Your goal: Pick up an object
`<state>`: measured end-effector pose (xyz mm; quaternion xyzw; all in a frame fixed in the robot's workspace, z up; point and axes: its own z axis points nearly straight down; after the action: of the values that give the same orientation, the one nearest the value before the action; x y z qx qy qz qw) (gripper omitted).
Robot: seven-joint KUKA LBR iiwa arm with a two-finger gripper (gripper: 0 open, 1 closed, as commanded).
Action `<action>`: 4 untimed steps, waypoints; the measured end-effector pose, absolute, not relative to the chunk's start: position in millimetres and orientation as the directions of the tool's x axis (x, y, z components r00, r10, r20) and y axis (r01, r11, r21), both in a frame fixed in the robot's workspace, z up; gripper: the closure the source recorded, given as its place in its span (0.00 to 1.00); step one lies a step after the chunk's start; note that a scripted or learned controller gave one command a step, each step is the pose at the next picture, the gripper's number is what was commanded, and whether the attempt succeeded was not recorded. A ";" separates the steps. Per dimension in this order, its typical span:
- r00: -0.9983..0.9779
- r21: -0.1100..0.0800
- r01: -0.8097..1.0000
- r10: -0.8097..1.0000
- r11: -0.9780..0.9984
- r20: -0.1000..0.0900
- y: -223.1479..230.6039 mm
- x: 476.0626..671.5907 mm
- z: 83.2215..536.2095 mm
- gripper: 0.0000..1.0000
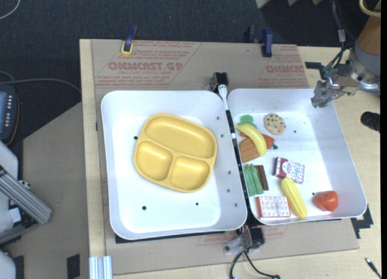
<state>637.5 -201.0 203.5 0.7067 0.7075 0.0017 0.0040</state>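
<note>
Resting in left bin (121, 199): glossy yellow three-compartment plate (175, 152). Crowding right bin (326, 144) from 9 to 5 o'clock: curved banana (253, 137) overlapping brown wedge (248, 150), round speckled cookie (274, 123), green-and-brown bars (255, 178), printed cartons (289, 169), ribbed corn cob (293, 196), smooth red tomato (326, 200). Hovering at that bin's 1 o'clock rim, apart from all items: gripper (323, 94), grip state indiscernible.

A yellow tray (175, 152) lay in the white left bin (121, 211); at three o'clock, a yellow banana (254, 138), speckled tan cookie (274, 124), red tomato (326, 200).
</note>
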 end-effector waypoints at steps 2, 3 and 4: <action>-0.005 -0.001 1.000 1.000 0.005 0.002 -151.5 633.6 225.9 1.00; -0.003 -0.003 1.000 1.000 0.003 0.001 -112.5 612.4 222.4 1.00; -0.003 -0.004 1.000 1.000 0.003 0.002 -60.6 591.5 214.7 1.00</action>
<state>591.5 -60.6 214.7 0.7059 0.7083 -0.0008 -0.0019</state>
